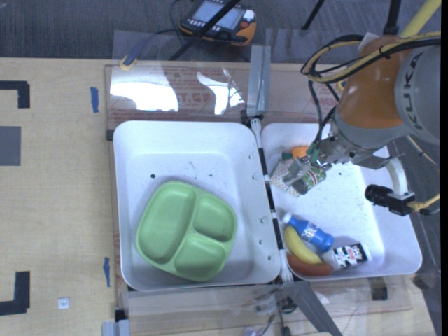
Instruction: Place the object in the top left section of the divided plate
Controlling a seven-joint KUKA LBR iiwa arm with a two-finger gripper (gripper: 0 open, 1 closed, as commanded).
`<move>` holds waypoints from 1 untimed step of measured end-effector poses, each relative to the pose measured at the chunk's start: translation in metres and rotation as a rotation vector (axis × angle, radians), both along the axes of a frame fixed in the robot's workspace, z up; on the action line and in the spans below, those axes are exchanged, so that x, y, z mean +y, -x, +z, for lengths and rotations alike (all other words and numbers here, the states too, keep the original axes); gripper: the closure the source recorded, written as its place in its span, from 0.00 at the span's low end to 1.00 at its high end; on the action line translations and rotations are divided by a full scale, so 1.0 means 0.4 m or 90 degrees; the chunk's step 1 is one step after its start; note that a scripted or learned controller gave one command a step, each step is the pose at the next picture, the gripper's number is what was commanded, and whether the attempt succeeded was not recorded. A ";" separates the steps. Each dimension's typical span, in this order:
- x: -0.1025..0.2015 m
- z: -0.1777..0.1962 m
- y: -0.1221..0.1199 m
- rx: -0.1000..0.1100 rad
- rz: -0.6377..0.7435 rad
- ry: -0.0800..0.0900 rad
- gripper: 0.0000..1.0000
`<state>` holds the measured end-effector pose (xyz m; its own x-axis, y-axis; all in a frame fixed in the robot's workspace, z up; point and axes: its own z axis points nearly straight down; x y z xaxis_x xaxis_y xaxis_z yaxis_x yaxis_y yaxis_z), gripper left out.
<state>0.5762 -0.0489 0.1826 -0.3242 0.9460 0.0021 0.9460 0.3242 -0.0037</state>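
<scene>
Camera view, looking down at a slant on both bins. The gripper (313, 165) sits over the upper left part of the right bin (402, 254), near the divider between the bins. It is seen from above and its lower part blends with the clutter beneath — cannot tell how far it is spread, nor whether anything sits in it. Directly below and beside it lies a clear, crinkled plastic item (292, 177) with dark and green bits showing through; a small orange object (299, 150) peeks out just above that. Whether the gripper touches either one cannot be told.

The arm (381, 82) enters from the right, its orange band over the bin's upper right corner, cables looping above it.

Lower in the same bin: a blue bottle (313, 234) with a white cap lying tilted, a yellow banana (299, 247) touching it underneath, a reddish piece (311, 267) along the banana's lower edge, and a small black-and-white box (348, 255) just to the right.

Left bin (140, 152): the green divided plate (185, 229) rests in the lower middle, rotated — three sections, glossy, with nothing in them.
</scene>
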 end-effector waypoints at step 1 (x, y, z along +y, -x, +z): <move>-0.060 0.088 -0.112 -0.001 -0.287 0.002 1.00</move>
<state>0.6211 -0.0730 0.2179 0.1196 0.9928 -0.0018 0.9928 -0.1196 -0.0020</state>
